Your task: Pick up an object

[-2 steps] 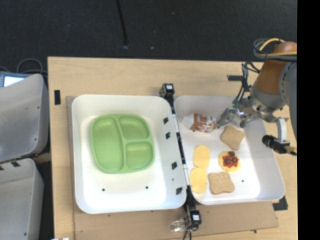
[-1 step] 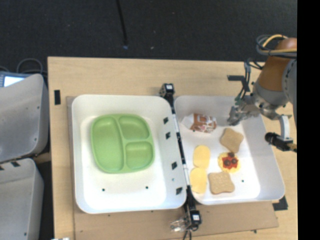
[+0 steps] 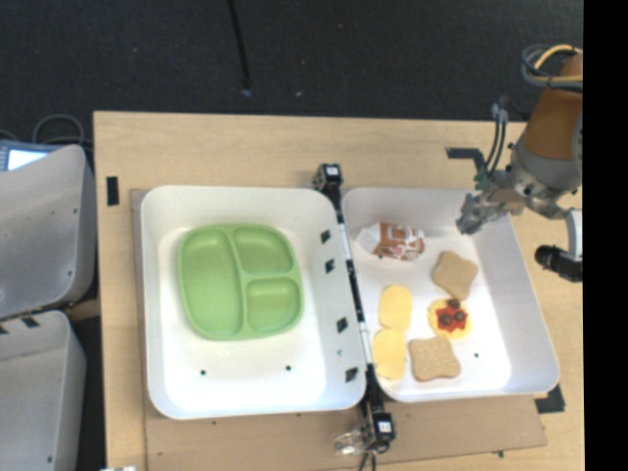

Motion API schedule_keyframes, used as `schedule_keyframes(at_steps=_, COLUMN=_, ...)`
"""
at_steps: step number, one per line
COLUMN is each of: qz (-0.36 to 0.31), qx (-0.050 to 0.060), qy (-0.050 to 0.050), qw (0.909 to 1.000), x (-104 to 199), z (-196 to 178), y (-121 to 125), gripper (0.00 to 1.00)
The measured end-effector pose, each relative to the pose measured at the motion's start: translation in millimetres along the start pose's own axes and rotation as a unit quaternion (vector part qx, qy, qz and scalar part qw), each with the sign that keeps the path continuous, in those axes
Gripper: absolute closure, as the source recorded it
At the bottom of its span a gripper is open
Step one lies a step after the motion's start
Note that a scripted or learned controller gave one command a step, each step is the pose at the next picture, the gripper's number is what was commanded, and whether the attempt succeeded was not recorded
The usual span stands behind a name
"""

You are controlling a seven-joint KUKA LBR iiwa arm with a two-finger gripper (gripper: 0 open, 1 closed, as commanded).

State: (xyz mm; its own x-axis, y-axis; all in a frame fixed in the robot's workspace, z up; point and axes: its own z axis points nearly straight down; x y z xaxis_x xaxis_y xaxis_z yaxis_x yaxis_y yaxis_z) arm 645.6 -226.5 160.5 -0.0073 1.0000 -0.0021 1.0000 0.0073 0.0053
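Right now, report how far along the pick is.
Done: nothing looks lifted. The bacon piece, two bread slices, two yellow slices and the red-topped piece all lie on the right bin floor. In hand: the gripper hangs over that bin's upper right corner, with nothing seen between its fingers. Left: reach down to an item, grasp and lift it.

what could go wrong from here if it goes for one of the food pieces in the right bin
The gripper sits at the right bin's far corner, so a descent there may hit the wall. The yellow slices lie flat and overlap, hard to pinch singly. The bread pieces flank the small red-topped item, risking a nudge.
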Motion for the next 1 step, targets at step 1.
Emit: schedule_keyframes(at_steps=1, qz=0.002, qx=-0.001, qy=0.000, qw=1.0000, x=-0.1, z=-57.7, y=-8.4, gripper=1.00)
